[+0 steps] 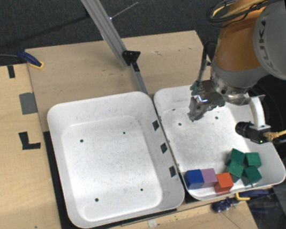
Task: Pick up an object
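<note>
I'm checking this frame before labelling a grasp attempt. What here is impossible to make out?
- End effector, camera view: small and dark over the right bin; its finger state is unreadable.
- Green blocks: clustered together, so their count and exact shapes are unclear.
- Orange block and purple block: touching or merely adjacent, too small to tell.
- Arm: cut off by the right edge.

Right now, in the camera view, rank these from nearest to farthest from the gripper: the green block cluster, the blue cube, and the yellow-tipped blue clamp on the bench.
1. Green block cluster, right bin's near right corner.
2. Blue cube, right bin's near left corner; slightly farther from the gripper.
3. Yellow-tipped blue clamp, far left on the bench.
</note>
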You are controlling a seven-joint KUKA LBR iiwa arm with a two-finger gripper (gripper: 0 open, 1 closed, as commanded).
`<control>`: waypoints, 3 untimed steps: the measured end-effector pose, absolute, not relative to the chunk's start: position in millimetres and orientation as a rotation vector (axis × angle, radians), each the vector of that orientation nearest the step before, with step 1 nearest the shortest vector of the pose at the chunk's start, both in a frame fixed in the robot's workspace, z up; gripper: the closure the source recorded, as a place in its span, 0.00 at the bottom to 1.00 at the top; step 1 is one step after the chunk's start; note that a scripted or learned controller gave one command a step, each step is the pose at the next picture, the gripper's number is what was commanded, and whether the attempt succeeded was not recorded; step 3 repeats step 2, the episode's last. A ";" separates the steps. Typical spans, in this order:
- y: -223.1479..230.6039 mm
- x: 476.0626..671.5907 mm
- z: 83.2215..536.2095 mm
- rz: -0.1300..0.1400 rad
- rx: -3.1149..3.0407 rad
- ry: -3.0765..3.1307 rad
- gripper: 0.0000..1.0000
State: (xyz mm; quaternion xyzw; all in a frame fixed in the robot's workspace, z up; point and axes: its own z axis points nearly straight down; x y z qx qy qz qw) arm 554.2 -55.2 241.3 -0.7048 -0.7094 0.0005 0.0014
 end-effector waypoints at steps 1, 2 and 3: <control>-2.5 556.1 230.3 0.002 -2.212 -2.226 1.00; 47.7 574.5 224.4 0.000 -2.212 -2.228 1.00; 47.7 574.5 224.4 0.000 -2.212 -2.228 1.00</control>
